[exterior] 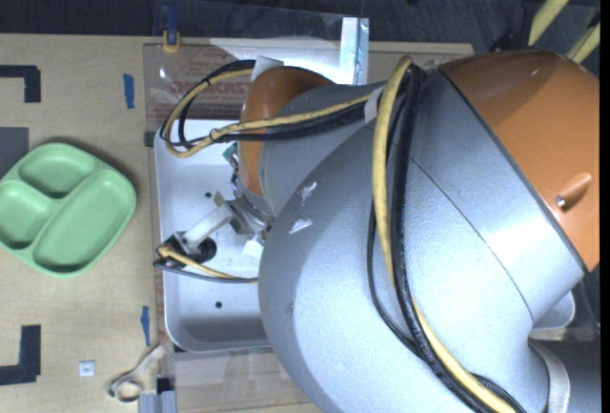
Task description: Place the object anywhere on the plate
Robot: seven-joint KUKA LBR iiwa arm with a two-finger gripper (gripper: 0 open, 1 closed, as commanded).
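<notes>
Arm (429, 239) down in white bin (205, 320), gripper (238, 211) near floor, presumably for pickup; aperture and load: cannot tell. Green divided plate (65, 208) well apart, awaiting delivery.

We see the plate (69, 207), pale green with three compartments, lying flat, open side up, on the surface (76, 68) at nine o'clock in the view. The object we cannot make out.

The plate (67, 209) lies on the bench (76, 325) at the left of the frame, just beside a bin (191, 316) at centre. The arm (429, 239) overlaps that bin from the right.
</notes>
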